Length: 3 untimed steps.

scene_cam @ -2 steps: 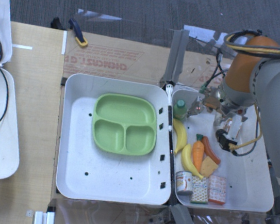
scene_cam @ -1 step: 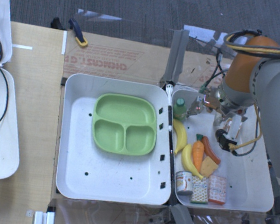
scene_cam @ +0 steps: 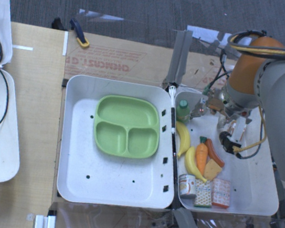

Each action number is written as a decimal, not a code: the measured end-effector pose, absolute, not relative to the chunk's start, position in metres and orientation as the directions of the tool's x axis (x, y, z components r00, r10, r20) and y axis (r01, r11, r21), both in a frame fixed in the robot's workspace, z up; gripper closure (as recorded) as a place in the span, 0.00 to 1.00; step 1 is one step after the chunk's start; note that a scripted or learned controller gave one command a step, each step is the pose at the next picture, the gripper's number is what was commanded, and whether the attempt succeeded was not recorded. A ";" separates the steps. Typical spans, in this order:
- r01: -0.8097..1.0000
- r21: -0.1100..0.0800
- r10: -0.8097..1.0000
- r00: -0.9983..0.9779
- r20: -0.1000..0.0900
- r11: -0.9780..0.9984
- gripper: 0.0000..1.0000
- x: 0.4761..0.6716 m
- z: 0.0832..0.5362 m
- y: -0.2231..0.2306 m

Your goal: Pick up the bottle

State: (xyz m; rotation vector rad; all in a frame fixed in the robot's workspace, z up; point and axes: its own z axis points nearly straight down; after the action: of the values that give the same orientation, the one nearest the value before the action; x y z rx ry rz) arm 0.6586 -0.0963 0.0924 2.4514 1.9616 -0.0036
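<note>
Right white bin (scene_cam: pixel 257 199) holds a green bottle (scene_cam: pixel 183 110); tool (scene_cam: pixel 225 118) nearby, grip seemingly unreadable.

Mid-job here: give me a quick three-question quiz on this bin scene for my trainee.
1. True or false: the green divided plate lies in the same bin as the bananas.
2. Which sits nearest the green bottle? A) carrot B) can C) bananas
3. Fill in: the tool hangs over the ___ bin.

Key: 1 false; the plate lies in the left bin. 2 C. 3 right.
</note>
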 end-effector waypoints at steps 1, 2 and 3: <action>0.976 0.000 0.976 0.219 -0.003 -0.219 0.00 0.659 0.092 -0.096; 0.976 0.000 0.976 0.219 -0.003 -0.219 0.00 0.659 0.092 -0.096; 0.976 0.000 0.976 0.219 -0.003 -0.219 0.00 0.659 0.092 -0.096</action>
State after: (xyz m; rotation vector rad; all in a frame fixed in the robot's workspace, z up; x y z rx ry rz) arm 0.6586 -0.0962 0.0923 2.4514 1.9617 -0.0035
